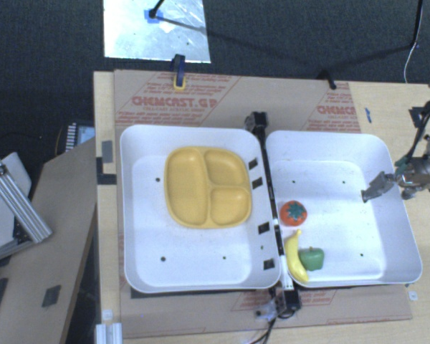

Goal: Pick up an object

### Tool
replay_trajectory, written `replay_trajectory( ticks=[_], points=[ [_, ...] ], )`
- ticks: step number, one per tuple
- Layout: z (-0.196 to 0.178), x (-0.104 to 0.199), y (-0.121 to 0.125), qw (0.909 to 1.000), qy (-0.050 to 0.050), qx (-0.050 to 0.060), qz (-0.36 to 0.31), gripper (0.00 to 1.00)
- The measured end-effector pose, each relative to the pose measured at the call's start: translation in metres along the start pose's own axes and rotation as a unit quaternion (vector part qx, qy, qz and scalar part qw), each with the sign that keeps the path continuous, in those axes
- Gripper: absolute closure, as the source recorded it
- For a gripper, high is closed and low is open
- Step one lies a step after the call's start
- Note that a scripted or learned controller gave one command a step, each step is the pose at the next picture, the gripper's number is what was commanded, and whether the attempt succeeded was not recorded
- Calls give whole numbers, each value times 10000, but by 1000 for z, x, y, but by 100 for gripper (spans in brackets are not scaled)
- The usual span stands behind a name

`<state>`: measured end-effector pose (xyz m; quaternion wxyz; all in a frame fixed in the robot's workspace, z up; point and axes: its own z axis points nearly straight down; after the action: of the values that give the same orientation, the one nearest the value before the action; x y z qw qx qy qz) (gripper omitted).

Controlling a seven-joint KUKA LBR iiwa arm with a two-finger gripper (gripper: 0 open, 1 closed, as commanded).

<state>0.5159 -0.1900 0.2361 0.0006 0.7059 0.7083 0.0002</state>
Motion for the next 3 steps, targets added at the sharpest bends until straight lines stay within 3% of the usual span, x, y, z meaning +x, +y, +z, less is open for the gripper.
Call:
replay_trajectory(
  ticks=[3],
  points=[
    [129,-5,11,10000,6,10,14,0]
  ],
)
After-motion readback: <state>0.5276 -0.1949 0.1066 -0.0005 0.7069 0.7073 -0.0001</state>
